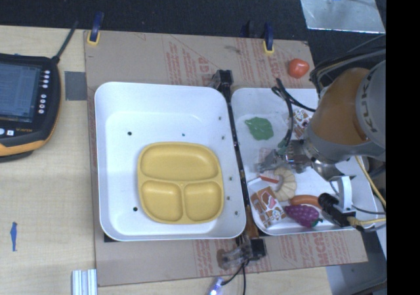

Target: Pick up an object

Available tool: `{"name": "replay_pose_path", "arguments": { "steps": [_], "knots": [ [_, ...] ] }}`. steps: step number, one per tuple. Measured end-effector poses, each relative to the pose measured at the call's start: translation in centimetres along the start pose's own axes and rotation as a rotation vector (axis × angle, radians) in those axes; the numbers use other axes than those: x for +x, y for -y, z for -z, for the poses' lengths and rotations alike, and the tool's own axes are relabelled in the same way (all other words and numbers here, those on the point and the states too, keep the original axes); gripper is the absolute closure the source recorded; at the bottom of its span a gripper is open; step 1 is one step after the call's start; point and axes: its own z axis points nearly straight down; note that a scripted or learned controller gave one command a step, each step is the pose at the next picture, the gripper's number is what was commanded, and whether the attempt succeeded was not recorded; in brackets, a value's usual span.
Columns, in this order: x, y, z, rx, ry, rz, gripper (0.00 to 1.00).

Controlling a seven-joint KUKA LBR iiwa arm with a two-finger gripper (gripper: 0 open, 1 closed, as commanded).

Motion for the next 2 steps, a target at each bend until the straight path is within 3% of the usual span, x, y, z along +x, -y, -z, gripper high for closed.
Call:
{"name": "replay_pose_path", "arguments": {
  "steps": [1,2],
  "knots": [
    [-0.1,0.0,1.0,0.003,0.0,0.005,1.0],
    [-4.6,4.4,7.2,0.012,-0.001,-0.002,1.0]
  ]
}}
